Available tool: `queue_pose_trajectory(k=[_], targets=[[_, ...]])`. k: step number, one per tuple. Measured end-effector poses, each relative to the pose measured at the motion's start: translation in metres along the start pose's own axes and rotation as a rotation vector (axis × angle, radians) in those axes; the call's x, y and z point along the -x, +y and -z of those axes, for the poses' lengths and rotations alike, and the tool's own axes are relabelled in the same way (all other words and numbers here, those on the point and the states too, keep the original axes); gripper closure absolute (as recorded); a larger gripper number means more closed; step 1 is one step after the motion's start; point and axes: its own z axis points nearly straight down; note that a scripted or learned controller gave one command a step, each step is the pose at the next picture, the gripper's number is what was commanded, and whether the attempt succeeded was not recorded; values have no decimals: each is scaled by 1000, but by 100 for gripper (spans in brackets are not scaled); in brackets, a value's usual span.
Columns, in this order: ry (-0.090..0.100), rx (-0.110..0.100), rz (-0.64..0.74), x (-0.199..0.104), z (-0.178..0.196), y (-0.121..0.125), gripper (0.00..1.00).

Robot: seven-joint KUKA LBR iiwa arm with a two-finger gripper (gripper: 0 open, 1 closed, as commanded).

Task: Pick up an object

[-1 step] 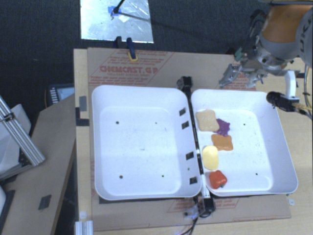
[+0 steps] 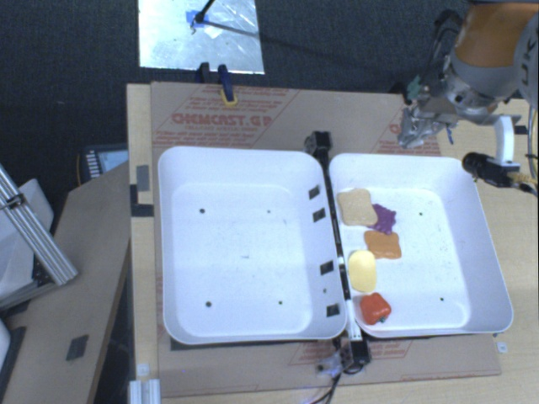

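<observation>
My gripper (image 2: 413,133) hangs beyond the right bin's (image 2: 480,251) far rim; jaw gap indiscernible, nothing visibly held.

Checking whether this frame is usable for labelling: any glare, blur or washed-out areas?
Camera view: the foil sheet glares bright; the white bins look slightly washed out; the tool and arm look soft; the small objects, like the red one, stay distinguishable.
</observation>
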Motion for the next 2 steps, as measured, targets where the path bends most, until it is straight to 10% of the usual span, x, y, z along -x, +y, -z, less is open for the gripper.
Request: queue_pose_trajectory(k=[2], targets=[[0, 7, 1, -48, 200, -74, 100]])
